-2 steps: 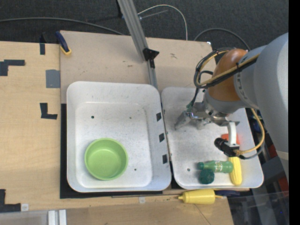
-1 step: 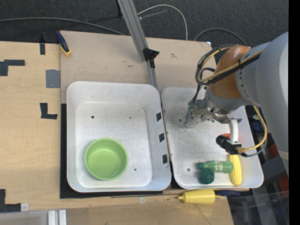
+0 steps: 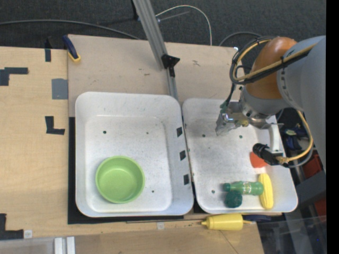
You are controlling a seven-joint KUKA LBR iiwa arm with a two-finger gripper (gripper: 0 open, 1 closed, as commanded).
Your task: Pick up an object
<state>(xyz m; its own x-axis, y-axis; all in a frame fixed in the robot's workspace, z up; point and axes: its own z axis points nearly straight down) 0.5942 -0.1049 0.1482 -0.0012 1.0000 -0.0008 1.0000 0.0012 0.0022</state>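
Observation:
My gripper point(image 3: 223, 125) hangs over the upper middle of the right bin point(image 3: 206, 157), below the grey wrist with the orange band. No object shows under it. A green bottle point(image 3: 242, 188) lies at the bin's front right, with a dark green lump point(image 3: 232, 199) touching it and a yellow object point(image 3: 266, 190) right beside it. A red piece point(image 3: 258, 160) lies near the bin's right wall, partly behind a black cable part. In the left bin point(image 3: 127, 115) a light green bowl point(image 3: 120, 179) sits upright at the front left.
A yellow bottle point(image 3: 225, 222) lies on the bench just outside the right bin's front edge. A grey pole point(image 3: 153, 30) slants in from the top to the gap between the bins. Cables loop around the wrist at the right.

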